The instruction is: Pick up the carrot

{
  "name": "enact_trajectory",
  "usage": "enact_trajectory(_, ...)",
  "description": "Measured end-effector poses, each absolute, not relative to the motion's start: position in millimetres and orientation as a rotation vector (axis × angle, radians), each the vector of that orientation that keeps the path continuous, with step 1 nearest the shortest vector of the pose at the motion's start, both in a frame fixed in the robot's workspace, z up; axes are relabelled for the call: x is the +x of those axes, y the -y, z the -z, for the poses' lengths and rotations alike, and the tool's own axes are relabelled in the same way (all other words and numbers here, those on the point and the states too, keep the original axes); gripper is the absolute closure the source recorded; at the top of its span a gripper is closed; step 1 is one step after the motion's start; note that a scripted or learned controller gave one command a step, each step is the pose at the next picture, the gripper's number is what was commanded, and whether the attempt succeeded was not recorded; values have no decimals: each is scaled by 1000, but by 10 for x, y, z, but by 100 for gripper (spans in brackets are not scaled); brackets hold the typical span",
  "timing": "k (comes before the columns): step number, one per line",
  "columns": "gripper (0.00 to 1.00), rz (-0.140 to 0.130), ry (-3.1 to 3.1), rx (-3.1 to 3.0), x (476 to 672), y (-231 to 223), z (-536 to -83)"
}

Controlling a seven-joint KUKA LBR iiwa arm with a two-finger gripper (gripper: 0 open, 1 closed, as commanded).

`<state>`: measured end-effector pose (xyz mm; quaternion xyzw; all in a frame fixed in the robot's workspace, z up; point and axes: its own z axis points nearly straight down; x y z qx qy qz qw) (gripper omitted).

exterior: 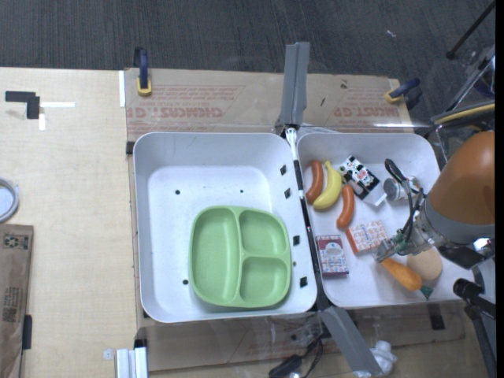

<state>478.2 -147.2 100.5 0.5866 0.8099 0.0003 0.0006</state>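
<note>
The carrot (403, 276) is orange with a small green end and lies near the front right of the right bin (346, 294), pointing toward the bin's front right corner. My gripper (392, 247) hangs right above the carrot's blunt left end, at the end of the grey arm with its orange band (472, 181). I see nothing lifted off the bin floor; the carrot rests flat.
The right bin also holds a banana (331, 187), two sausages (315, 179) (346, 208), a black-and-white toy (359, 175), a red-and-white box (332, 256), a patterned packet (367, 235) and a tan round piece (430, 267). A green divided plate (240, 256) lies in the left bin (157, 211).
</note>
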Motion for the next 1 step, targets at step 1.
enact_trajectory(1,100,-7,-2592,1750,4813,926,-2147)
